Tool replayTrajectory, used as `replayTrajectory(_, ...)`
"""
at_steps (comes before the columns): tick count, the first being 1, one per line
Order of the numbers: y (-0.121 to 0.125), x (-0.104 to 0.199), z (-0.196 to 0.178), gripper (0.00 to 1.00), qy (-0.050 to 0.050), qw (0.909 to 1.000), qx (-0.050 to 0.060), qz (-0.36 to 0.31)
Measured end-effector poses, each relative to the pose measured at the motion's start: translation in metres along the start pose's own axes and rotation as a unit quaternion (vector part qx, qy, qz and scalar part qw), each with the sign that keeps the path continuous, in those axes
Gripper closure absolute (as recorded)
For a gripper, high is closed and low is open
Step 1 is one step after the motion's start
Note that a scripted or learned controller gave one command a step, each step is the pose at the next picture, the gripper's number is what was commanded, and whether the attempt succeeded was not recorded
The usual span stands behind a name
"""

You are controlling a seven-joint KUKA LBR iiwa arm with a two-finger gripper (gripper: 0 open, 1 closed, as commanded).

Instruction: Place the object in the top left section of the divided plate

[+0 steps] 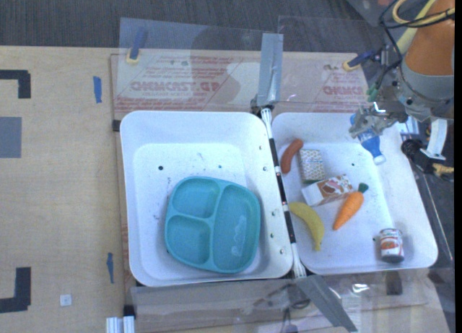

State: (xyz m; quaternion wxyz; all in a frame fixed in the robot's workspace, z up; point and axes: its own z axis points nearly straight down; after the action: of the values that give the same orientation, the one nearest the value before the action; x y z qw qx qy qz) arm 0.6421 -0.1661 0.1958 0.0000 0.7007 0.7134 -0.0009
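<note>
Nearest the camera, the near rims of the two white bins sit on the table, and just inside the right bin (422, 248) stands a small jar (390, 244) with a red label. The left bin (137, 136) holds the teal divided plate (214, 225), its sections bare; the top left section is the small one toward the far left of the plate. The task names no particular object, so any piece in the right bin may be meant: a yellow banana (309, 224), an orange carrot (348, 209), a red sausage (290, 155), a small patterned packet (311, 165) and a small carton (328, 189) lying on its side. These look like toy food, probably light and stiff, with smooth skins that may slip. The carrot and banana lie apart enough from their neighbours to be taken across the middle of their length, where they are thickest; the carton touches the carrot's leafy end, which could crowd a grasp there. The tool (369, 128) hangs over the far right corner of the right bin, well apart from those pieces, with something blue just below it; whether its jaws are wide or closed I cannot tell.
</note>
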Motion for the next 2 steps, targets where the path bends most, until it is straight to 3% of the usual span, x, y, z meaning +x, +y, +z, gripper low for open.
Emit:
replayTrajectory(1,-0.039,0.101,-0.044,1.0,0.001,0.9985,0.003,0.054)
replayTrajectory(2,-0.061,0.155,-0.06,1.0,0.001,0.9988,0.003,0.048)
